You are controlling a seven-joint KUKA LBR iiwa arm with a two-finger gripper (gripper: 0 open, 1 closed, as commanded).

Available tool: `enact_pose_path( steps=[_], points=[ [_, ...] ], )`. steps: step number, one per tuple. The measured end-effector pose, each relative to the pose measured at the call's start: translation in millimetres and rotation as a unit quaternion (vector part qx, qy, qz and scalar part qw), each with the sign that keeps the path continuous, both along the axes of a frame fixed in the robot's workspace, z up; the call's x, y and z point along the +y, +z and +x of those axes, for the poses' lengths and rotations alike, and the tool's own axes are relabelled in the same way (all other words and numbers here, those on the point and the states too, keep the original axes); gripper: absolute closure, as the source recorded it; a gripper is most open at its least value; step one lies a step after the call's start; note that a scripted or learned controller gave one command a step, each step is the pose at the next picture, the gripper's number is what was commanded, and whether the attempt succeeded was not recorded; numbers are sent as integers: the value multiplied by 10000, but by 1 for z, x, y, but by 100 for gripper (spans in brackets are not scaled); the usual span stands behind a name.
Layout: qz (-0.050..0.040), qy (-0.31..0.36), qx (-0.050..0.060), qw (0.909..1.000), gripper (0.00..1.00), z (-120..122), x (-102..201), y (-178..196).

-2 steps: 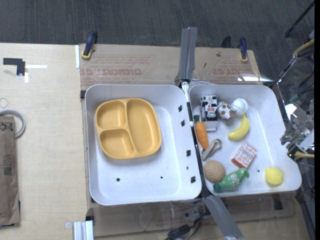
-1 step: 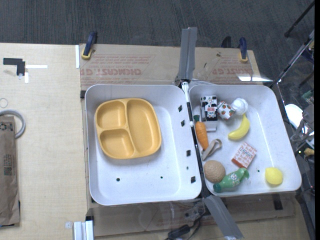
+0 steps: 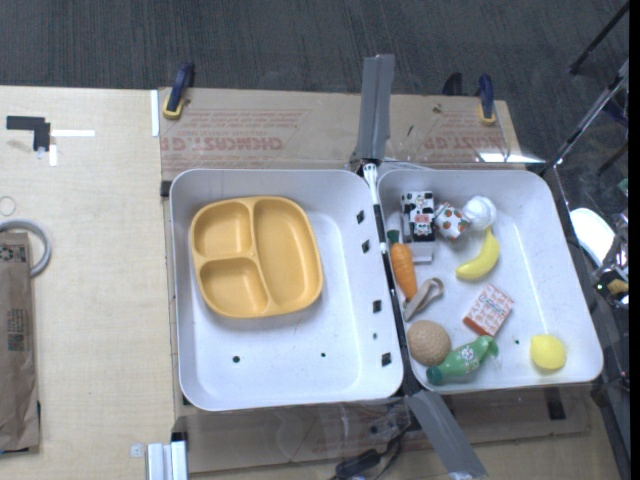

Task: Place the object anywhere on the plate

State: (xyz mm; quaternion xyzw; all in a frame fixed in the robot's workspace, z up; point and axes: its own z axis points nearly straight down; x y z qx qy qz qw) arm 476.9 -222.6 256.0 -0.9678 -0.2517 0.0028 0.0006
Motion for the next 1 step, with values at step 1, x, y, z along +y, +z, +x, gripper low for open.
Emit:
enact_pose_path(
  steps=[1],
  points=[
    [-7,-752,-4,9972,100,1,0,38]
  ],
)
